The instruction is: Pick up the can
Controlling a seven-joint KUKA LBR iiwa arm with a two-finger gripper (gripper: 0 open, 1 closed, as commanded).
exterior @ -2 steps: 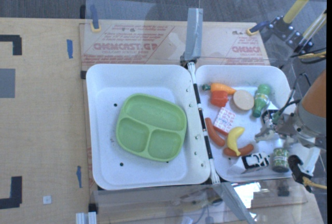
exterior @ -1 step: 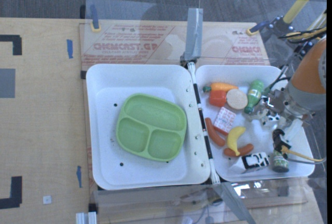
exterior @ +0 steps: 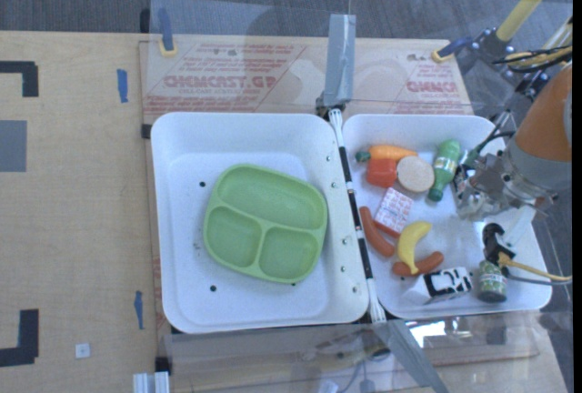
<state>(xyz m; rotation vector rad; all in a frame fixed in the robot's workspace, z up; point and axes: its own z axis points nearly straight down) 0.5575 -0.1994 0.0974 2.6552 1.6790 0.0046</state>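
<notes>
The can (exterior: 400,174) lies on its side in the upper middle of the right bin (exterior: 527,277). It has a red body, and its pale round end faces right. My gripper (exterior: 476,197) hangs over the right side of the same bin, a short way right of the can and apart from it. A green bottle (exterior: 444,167) stands between the can and the gripper. Nothing shows held in the gripper.
Around the can lie an orange carrot (exterior: 393,151), a red-and-white checked box (exterior: 393,209), a sausage (exterior: 376,232) and a banana (exterior: 415,245). A black-and-white item (exterior: 447,282) and a small green jar (exterior: 492,283) sit near the front wall. The left bin (exterior: 182,146) holds a green divided plate (exterior: 264,223).
</notes>
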